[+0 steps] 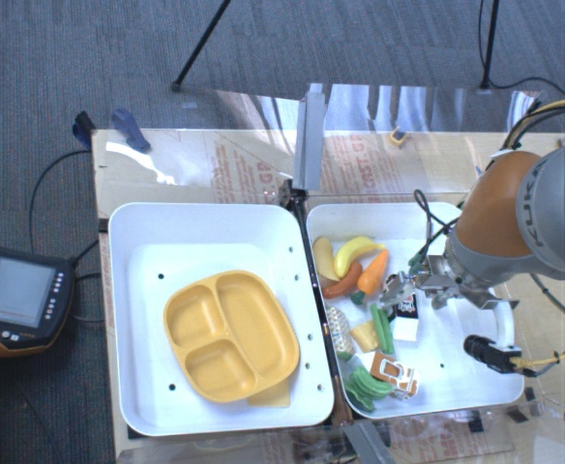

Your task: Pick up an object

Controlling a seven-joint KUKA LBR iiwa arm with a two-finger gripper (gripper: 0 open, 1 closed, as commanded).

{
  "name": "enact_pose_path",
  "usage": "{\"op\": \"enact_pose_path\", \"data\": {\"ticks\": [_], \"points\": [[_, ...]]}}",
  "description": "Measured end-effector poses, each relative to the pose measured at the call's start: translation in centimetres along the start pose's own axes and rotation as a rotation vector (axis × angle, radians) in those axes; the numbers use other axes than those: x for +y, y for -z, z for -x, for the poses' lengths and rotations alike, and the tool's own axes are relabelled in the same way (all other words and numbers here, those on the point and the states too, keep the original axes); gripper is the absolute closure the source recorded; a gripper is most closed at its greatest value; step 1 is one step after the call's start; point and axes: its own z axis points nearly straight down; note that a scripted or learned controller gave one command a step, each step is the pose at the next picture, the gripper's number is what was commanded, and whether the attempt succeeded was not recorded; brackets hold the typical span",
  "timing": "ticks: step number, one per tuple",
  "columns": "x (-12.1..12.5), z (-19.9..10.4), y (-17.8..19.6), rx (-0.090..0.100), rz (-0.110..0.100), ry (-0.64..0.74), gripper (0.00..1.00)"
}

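The bulky rounded robot arm (529,216) has a smooth grey shell with a broad orange band above the wrist; thin black cables loop beside it, ending in a dark metal two-finger gripper (404,296).

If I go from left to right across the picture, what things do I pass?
Screen box → yellow tray in the left bin → banana → carrot → hand → orange band of the arm.

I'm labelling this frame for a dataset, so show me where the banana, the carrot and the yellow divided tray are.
banana (354,252): camera view, middle of its curved yellow body.
carrot (373,273): camera view, middle of its orange length.
yellow divided tray (181,309): camera view, rim at its left edge.
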Motion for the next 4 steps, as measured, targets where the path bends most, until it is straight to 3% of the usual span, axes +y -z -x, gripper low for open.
{"op": "enact_pose_path", "data": {"ticks": [1, 2, 3, 4], "points": [[2.9, 1.6, -0.1, 0.0, -0.002, -0.003, 0.0], [2.9, 1.5, 0.9, 0.002, -0.003, -0.003, 1.0], [8.4, -5.2, 9.2, 0.002, 0.008, -0.066, 1.0], [5.9, -6.4, 11.0, -0.001, -0.002, -0.007, 1.0]]}}
